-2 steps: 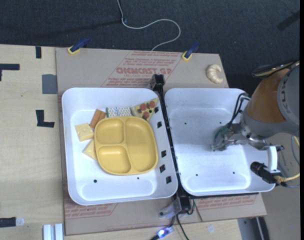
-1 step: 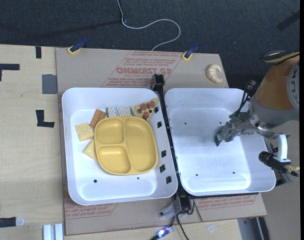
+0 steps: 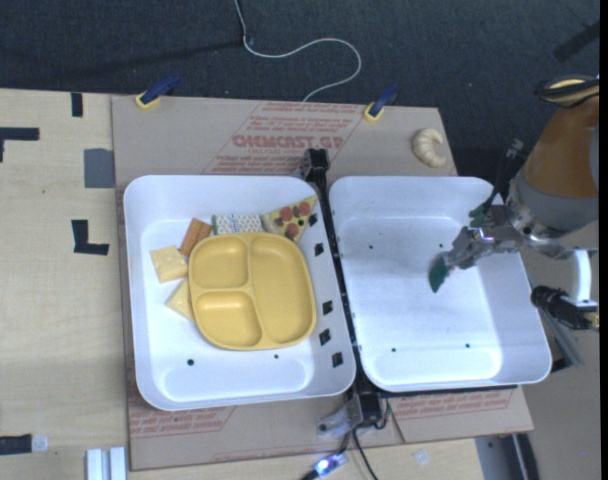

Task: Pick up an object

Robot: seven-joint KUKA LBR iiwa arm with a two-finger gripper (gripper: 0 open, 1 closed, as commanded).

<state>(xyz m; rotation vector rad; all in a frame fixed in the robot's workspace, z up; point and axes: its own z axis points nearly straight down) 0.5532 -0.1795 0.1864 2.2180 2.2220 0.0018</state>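
My gripper (image 3: 454, 259) reaches in from the right over the right-hand white bin (image 3: 484, 363), on its right-centre part. A small dark green object (image 3: 439, 273) sits at its fingertips, pinched between the fingers and sticking out down and to the left. I cannot tell whether the object is lifted off the bin floor. The grey arm with its orange band (image 3: 564, 143) rises at the right edge.
The left bin (image 3: 144, 268) holds a yellow divided plate (image 3: 252, 290), tan cracker-like pieces (image 3: 170, 263), a pizza-slice toy (image 3: 292, 215) and a patterned piece (image 3: 236, 224). A beige lump (image 3: 431, 146) lies on the cardboard behind the right bin. A white cable (image 3: 314, 53) runs at the back.
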